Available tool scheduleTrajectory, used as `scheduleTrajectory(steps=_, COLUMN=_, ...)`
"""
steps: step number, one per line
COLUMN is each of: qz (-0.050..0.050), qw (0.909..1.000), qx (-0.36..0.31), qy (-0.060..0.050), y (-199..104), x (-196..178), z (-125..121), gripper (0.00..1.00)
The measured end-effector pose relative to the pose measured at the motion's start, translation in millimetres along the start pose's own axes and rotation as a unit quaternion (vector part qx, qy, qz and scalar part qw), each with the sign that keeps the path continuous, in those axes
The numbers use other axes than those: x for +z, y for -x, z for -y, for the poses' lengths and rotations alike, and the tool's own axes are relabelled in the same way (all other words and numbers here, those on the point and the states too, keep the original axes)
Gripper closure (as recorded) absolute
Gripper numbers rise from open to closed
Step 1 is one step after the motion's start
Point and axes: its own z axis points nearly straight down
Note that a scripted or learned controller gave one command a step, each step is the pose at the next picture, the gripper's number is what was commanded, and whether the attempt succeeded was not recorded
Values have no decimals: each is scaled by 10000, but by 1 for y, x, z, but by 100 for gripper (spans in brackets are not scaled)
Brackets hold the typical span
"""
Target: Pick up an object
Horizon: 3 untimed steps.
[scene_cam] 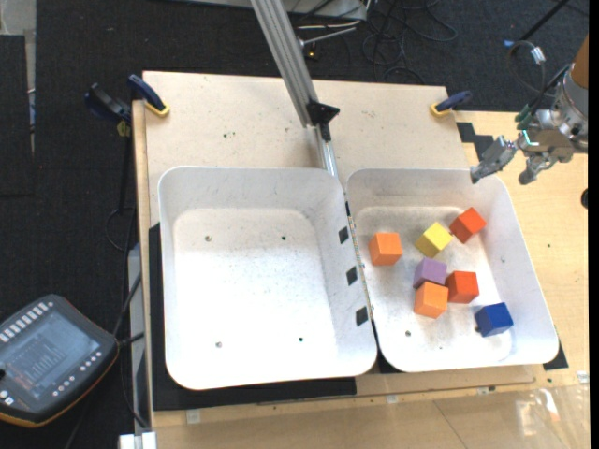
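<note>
Several small blocks lie in the right bin (524, 279): an orange one (385, 248), a yellow one (434, 238), a red-orange one (468, 223), a purple one (430, 271), another orange one (431, 299), a red one (462, 286) and a blue one (493, 319). My gripper (511, 163) hangs at the far right, above the bin's back right corner and well clear of the blocks. Its two fingers are spread apart with nothing between them.
The left bin (187, 251) lies beside the right one. A slanted metal pole (285, 50) comes down to the bins' back junction. Clamps (150, 96) (451, 104) sit at the board's back corners. A pendant (47, 358) lies at bottom left.
</note>
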Motion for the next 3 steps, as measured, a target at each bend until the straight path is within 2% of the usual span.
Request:
scheduleTrajectory(steps=1, qz=9, qw=10000, qx=-8, qy=19, y=0, x=-3, z=-1, gripper=0)
scheduleTrajectory(steps=3, qz=-3, qw=10000, qx=-3, qy=-7, y=-11, x=114, z=5, gripper=0)
